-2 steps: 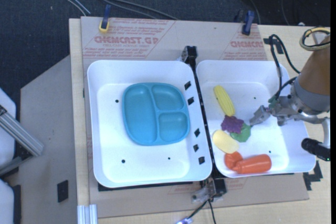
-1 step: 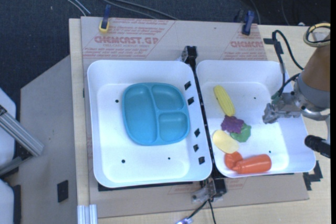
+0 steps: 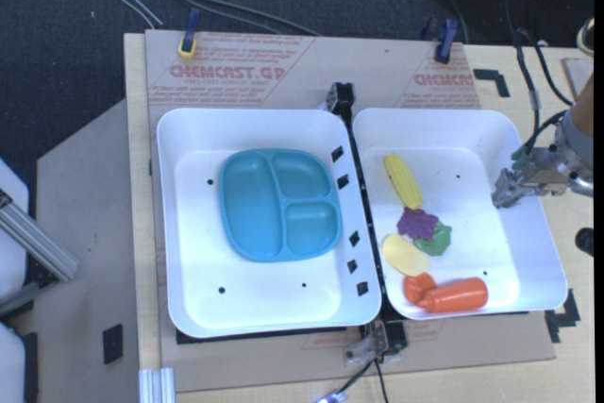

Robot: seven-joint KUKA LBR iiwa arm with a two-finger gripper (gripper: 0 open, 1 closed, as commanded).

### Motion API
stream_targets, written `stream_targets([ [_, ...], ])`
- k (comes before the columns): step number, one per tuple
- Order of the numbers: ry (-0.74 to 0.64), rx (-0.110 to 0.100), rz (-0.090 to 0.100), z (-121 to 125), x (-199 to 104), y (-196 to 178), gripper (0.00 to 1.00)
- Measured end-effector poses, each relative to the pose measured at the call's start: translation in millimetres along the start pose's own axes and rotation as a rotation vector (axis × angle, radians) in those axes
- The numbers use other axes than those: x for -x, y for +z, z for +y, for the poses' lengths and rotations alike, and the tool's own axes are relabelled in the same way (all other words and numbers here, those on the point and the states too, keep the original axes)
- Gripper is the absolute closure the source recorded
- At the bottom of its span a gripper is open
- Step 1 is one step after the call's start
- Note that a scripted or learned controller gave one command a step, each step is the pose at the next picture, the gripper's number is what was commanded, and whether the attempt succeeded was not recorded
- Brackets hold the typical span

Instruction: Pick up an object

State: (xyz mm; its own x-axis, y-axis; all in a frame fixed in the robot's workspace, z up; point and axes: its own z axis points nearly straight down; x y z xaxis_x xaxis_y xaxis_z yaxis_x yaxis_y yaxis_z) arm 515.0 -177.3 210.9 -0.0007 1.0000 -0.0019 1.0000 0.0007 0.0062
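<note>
The robot's small grey metal two-finger gripper [image 3: 507,187] looks blocky and dull. A silver-grey cylindrical wrist section [image 3: 574,146] sits behind it, and thin black cables [image 3: 525,75] loop nearby, possibly feeding the wrist.

Two white bins: the left bin [image 3: 179,231] holds one blue divided plate [image 3: 279,203]. The right bin [image 3: 528,250] holds five toy foods: one corn cob [image 3: 403,180], one purple-and-green piece [image 3: 423,230], one yellow piece [image 3: 404,253], two orange pieces [image 3: 451,293].
</note>
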Motion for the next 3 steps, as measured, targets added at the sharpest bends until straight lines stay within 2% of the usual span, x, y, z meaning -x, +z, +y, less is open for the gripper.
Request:
stream_targets([
  [1, -0.001, 0.000, 0.000, 1.7, 0.4, -40.3, 1.00],
  [2, -0.005, -0.008, 0.004, 18.0, -52.7, -26.8, 1.00],
  [3, -0.006, -0.005, 0.003, 32.9, -107.9, -34.7, 1.00],
])
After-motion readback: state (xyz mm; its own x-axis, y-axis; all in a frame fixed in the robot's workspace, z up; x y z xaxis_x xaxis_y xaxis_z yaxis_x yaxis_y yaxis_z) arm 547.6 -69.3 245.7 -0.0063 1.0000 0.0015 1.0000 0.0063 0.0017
